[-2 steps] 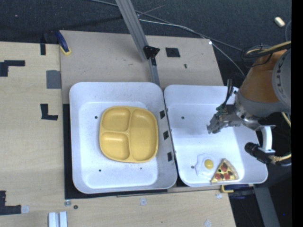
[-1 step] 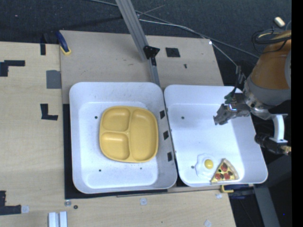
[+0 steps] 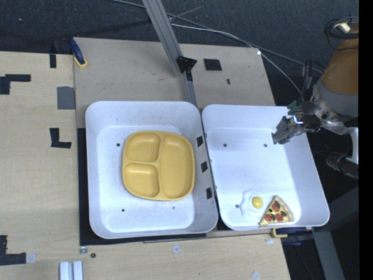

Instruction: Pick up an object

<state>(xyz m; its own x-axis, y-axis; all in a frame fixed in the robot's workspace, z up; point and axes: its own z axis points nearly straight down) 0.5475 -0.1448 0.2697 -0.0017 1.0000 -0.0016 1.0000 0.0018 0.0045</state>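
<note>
End effector (image 3: 285, 130) over right bin's (image 3: 233, 121) upper edge, its grip state unclear, fried egg (image 3: 254, 203) touching pizza slice (image 3: 277, 210) at bin's near corner, yellow divided plate (image 3: 158, 165) in left bin (image 3: 105, 156)

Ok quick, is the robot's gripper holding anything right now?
Gripper: over the right bin's upper right corner, nothing visible in it; open or shut cannot be told.

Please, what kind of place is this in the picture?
Probably a robotics lab bench for grasping trials: two white bins side by side, toy food such as a pizza slice and a fried egg, and a robot gripper reaching in from the right.
</note>
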